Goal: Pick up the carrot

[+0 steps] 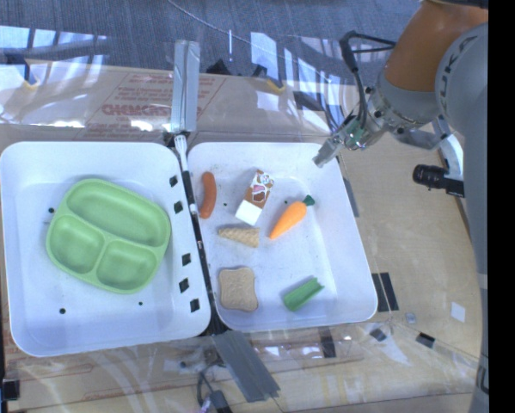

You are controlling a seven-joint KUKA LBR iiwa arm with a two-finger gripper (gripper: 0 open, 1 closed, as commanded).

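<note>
Camera view shows the carrot [289,218] lying in the right bin [353,256], toward its right side and a little far of centre, set at a slant with its green top pointing far-right and its orange tip near-left. It looks like a small toy: probably light, stiff and smooth, so it may slip or roll if pinched near the narrow tip. The thicker part just below the green top seems the better place to take hold, with the fingers closing across the body's short width. There is bare bin floor on both long sides of it.

Just to its left stands a small milk carton [255,195], close but apart; a waffle cone [241,235] lies near-left of it, a sausage [208,194] further left, a green piece [303,292] and a bread slice [237,288] at the near end. The left bin [16,256] bears a green divided plate [108,234].

The gripper [328,155] hangs over the right bin's far-right corner, well apart from the carrot, carrying nothing; whether it is parted or closed I cannot tell.
</note>
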